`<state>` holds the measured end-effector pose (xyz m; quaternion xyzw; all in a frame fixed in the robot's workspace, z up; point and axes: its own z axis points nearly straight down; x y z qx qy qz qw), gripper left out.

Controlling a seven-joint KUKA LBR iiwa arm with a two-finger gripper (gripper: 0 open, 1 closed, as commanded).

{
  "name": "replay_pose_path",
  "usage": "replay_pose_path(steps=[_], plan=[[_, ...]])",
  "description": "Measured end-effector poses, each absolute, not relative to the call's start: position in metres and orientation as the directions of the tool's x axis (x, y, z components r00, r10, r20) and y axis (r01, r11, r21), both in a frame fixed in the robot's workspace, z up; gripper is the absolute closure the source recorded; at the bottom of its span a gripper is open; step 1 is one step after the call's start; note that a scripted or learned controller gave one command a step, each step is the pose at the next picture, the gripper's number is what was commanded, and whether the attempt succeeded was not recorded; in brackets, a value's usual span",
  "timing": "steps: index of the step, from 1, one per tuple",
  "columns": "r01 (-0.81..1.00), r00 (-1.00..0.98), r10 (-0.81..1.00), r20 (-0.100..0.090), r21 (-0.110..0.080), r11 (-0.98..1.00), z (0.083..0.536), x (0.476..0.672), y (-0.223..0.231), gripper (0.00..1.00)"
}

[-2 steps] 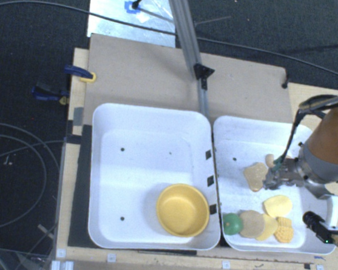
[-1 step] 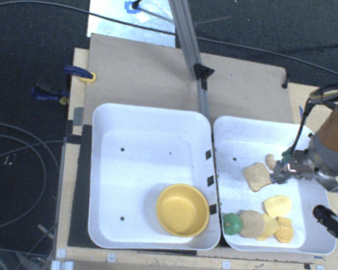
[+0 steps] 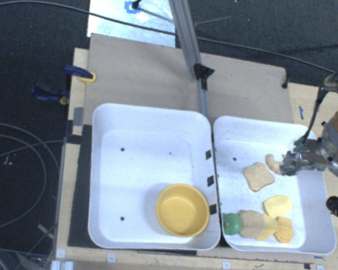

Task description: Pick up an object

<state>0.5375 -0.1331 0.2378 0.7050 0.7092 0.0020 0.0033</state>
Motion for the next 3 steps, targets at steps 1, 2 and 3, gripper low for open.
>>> replay_pose_path(steps=[1, 2, 3], plan=[[1.0, -0.011, 1.0, 0.002, 0.003, 0.011, 0.232, 0.552, -0.072, 1.0], [1.0, -0.012, 1.0, 0.003, 0.004, 0.011, 0.241, 0.573, -0.018, 1.0], [1.0, -0.012, 1.0, 0.003, 0.002, 0.012, 0.238, 0.584, 0.045, 1.0]])
